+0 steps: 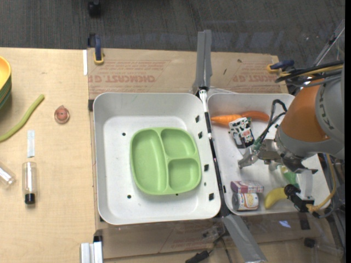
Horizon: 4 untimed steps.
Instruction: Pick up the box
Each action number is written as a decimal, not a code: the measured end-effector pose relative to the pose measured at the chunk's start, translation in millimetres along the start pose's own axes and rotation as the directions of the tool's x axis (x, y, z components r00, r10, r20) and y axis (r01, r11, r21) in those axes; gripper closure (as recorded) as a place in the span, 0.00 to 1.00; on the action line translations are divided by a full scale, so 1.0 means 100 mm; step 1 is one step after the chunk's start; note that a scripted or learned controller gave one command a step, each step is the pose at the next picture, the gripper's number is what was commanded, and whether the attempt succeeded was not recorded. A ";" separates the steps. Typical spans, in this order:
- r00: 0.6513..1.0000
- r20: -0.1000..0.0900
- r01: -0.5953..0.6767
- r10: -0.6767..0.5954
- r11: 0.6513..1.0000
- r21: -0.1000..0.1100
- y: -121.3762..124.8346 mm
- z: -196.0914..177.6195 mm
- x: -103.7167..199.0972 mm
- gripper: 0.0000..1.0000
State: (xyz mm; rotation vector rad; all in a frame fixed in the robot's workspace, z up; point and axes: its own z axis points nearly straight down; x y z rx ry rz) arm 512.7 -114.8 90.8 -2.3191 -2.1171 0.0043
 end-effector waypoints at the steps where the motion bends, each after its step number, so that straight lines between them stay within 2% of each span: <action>1: 0.972 -0.001 0.235 -0.235 0.972 0.000 -0.37 0.00 0.14 0.00; 2: 0.973 0.000 0.232 -0.232 0.973 0.000 -0.37 -0.08 0.12 1.00; 3: 0.973 0.000 0.231 -0.231 0.973 0.001 -0.37 -0.08 0.12 0.00; 4: 0.973 0.000 0.229 -0.229 0.973 0.001 -0.37 -0.17 0.11 1.00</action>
